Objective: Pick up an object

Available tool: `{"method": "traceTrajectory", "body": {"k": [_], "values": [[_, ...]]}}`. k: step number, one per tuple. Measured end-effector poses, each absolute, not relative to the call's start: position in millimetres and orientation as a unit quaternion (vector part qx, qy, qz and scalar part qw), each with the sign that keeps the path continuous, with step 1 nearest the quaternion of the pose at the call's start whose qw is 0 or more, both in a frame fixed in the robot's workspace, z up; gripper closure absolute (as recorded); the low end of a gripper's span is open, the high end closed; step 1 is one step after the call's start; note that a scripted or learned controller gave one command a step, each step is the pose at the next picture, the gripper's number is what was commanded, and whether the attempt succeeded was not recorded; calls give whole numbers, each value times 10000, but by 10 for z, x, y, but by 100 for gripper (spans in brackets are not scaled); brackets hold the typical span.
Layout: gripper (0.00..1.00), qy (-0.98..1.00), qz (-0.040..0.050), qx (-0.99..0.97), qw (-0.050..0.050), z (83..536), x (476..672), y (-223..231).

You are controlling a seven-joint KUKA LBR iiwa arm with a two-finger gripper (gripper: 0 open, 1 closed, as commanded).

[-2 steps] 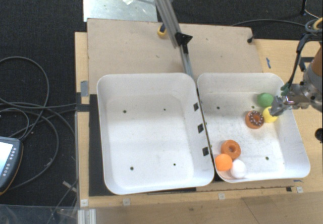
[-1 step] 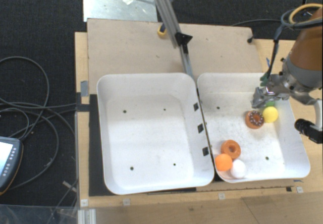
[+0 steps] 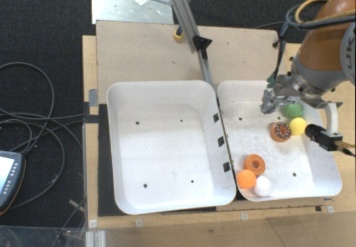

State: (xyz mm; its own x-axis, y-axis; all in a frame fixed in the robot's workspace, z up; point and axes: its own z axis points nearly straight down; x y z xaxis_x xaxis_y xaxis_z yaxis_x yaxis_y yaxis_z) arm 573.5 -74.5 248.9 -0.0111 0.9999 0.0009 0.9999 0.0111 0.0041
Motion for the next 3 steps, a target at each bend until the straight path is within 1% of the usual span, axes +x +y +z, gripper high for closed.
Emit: {"method": "traceTrajectory", "body": {"k": [1,3], "values": [[100,7112,21,7030,7,2529,5948,-218],[100,7106,21,7036,10,2510,6597,661]]}}
